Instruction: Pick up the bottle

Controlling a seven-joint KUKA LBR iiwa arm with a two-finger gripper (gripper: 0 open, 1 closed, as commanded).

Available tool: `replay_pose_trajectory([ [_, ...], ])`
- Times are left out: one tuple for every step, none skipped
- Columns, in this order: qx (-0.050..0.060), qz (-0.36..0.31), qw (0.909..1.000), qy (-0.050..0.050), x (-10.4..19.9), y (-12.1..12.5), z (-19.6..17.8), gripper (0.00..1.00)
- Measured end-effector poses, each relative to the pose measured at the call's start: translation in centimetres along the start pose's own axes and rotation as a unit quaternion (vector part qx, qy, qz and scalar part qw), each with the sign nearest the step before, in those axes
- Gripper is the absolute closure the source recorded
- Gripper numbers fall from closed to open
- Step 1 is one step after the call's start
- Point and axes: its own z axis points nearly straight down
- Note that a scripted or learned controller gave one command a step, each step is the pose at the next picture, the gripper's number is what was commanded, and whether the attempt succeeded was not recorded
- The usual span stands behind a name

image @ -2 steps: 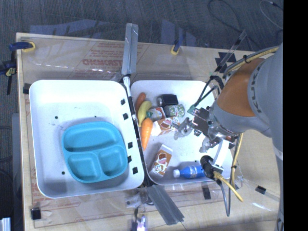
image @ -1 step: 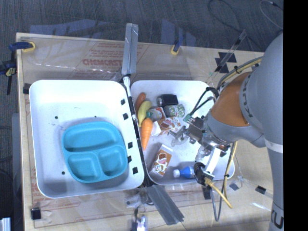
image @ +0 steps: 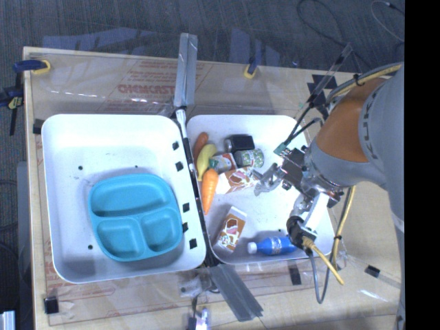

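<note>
bottle (image: 273, 245) lying in right bin (image: 271, 130), below end effector (image: 267, 180), apart

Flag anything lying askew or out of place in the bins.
The bottle lies on its side along the right bin's near wall, and the carton beside it is tipped flat at an angle. Nothing looks spilled or damaged.

This looks like a robotics lab, not a home. A plywood bench (image: 82, 67) covered by a clear plastic sheet stands on dark grey carpet (image: 103, 5). Clamps (image: 31, 66) grip the bench's far left corner and far edge. Two white bins (image: 62, 136) sit side by side, fixed with black brackets. Loose cables (image: 323, 12) trail over the floor by the bench's far right corner, and an industrial arm (image: 357, 136) reaches in.
</note>
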Motion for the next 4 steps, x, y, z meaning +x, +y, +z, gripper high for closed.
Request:
replay_pose_trajectory([
  [-0.001,0.025,0.9997,0.000,-2.1,1.7,11.7,0.00],
  [0.000,0.047,0.9989,0.000,-3.5,2.9,7.9,0.00],
  [0.000,0.101,0.9949,0.000,-2.8,2.2,-0.2,0.00],
  [0.002,0.092,0.9958,-0.001,-3.3,2.4,6.3,0.00],
])
